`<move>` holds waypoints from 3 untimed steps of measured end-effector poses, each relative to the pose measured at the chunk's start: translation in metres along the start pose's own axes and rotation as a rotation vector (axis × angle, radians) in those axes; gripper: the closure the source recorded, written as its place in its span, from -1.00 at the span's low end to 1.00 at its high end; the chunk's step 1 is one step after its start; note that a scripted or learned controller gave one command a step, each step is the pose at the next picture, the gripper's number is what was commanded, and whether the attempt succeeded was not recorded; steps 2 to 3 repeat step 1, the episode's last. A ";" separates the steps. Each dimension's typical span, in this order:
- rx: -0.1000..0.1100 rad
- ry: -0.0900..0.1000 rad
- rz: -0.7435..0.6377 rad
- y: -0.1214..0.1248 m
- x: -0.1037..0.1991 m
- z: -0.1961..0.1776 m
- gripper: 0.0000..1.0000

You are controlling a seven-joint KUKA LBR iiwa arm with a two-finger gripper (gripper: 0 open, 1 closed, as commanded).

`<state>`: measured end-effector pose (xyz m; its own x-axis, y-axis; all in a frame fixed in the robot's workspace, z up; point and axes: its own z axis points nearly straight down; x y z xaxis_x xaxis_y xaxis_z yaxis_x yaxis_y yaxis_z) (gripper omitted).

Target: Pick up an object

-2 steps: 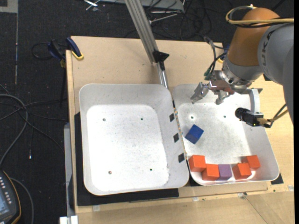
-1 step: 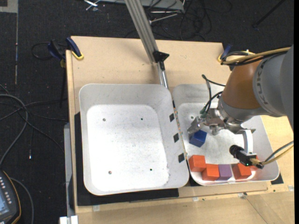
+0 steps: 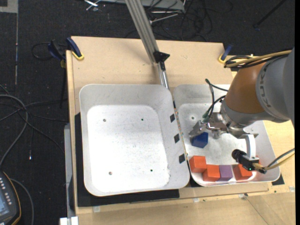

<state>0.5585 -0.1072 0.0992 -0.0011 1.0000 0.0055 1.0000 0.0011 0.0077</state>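
Where the grey arm (image 3: pixel 262 93) bends in from the right, its claw (image 3: pixel 200 130) sits low inside the right bin (image 3: pixel 187 96). Whether the claw is apart or together cannot be told from this angle.

Just on the near side of the claw lies a blue block (image 3: pixel 200 141), right at its tip. It cannot be made out whether the claw has hold of it.

Further toward the near wall from the claw, four more blocks lie close together in a row. The first orange block (image 3: pixel 197 162) is the closest to the claw. Rightward from it come the second orange block (image 3: pixel 213 172), a purple block (image 3: pixel 226 173) and the third orange block (image 3: pixel 242 173).

To the claw's left, small dark tabs (image 3: pixel 177 137) run along the seam between the bins, too small to read. Beyond them lies the left bin (image 3: pixel 126 139).

Behind the claw, a metal pole (image 3: pixel 143 27) slants down to the seam. Past it, at the far corners of the bench (image 3: pixel 117 60), sit the left clamp (image 3: pixel 74 49) and the right clamp (image 3: pixel 226 54), both blue and yellow. The wrist covers the bin floor to the claw's right.
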 end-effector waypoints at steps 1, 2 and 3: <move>-0.005 -0.006 0.000 -0.005 0.006 0.000 -1.00; -0.005 -0.006 0.000 -0.005 0.006 0.000 -1.00; -0.005 -0.006 0.000 -0.005 0.006 0.000 -1.00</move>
